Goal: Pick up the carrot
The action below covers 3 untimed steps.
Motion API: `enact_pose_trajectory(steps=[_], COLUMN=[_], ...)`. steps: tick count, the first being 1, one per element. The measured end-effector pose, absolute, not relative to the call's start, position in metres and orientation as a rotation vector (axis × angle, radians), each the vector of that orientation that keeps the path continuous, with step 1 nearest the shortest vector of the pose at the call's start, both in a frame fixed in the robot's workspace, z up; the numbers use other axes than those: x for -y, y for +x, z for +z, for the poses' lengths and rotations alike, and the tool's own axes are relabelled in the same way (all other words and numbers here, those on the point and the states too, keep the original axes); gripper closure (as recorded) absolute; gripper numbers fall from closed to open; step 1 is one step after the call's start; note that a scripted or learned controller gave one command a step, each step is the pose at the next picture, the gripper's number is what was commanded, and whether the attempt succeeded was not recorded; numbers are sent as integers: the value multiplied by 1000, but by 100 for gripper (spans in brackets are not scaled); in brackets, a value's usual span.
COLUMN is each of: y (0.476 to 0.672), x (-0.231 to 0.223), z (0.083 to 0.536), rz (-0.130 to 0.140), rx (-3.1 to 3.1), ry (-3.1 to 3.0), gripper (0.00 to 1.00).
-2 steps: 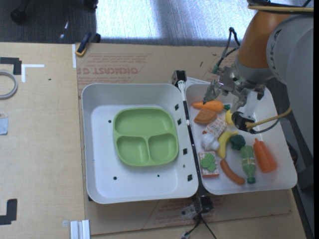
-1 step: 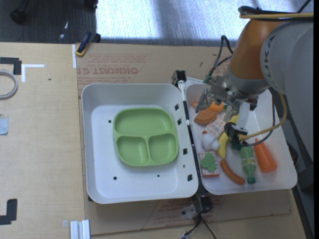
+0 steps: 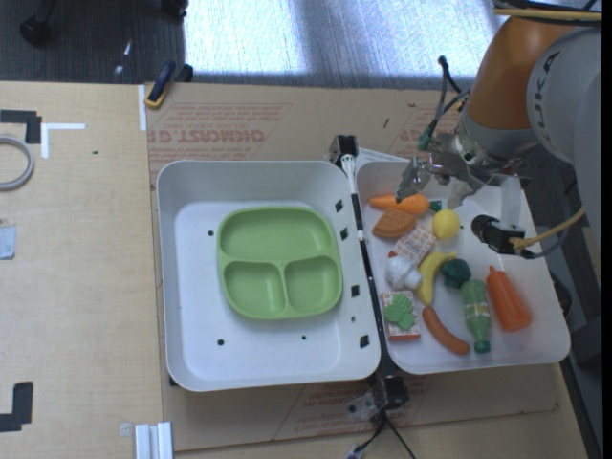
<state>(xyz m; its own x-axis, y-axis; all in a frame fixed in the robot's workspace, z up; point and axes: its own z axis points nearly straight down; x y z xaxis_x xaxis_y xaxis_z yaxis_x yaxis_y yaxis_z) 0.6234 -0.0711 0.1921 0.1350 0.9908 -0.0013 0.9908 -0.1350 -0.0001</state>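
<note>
The carrot lies in the right bin, near its far left corner, with its thin end pointing left. Just in front of it is an orange wedge-shaped toy, and a lemon is beside it on the right. The jaws hang just above the carrot; I cannot tell if they are wide or narrow, and the carrot is not seen between them. Other toys in this bin are a banana, a broccoli, a green bottle, a sausage and an orange bottle. The left bin holds a green divided plate. Both bins stand on brown cardboard over a light wooden table. Behind is dark grey carpet.
</note>
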Motion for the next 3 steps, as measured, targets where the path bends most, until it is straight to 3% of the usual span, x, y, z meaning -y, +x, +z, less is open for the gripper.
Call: enact_pose_trajectory(steps=[1,2,3], y=[619,629,657], x=[42,104,94], z=[192,100,94], rz=[-3,3,-16], rx=[-2105,-2034,-1680], ry=[2334,2389,2667], gripper=[0,0,0])
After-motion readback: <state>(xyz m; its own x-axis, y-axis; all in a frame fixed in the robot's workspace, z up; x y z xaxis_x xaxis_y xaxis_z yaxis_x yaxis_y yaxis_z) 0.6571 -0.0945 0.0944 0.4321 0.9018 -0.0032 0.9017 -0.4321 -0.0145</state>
